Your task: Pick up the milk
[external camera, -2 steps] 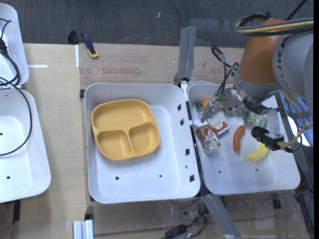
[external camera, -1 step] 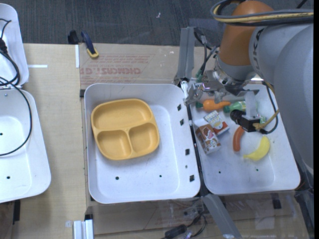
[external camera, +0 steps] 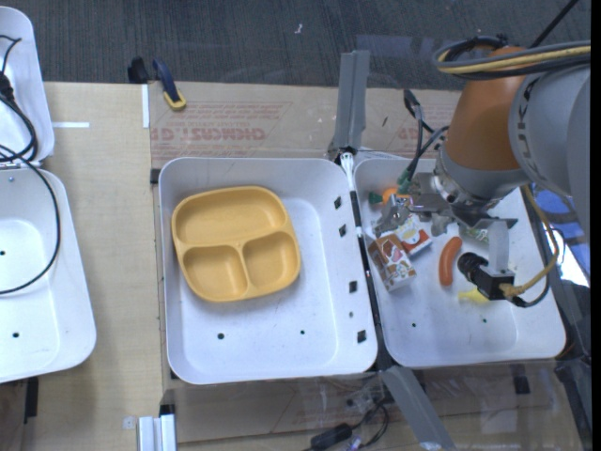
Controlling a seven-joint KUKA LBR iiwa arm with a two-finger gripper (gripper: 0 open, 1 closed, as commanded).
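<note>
Now the pincer (external camera: pixel 406 209) hovers over the right bin (external camera: pixel 488 341), its state impossible to tell; the milk (external camera: pixel 392 257) lies just below-left, so descend centred on the carton, clear of the sausage (external camera: pixel 448 260).

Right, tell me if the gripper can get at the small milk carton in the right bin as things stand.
Probably yes. The gripper hangs over the right white bin, just above the small printed milk carton, which lies on its side. An orange sausage-shaped toy lies apart to its right.

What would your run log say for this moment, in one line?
end effector: right bin, above milk carton | milk: lying in bin | yellow divided plate: left bin
</note>
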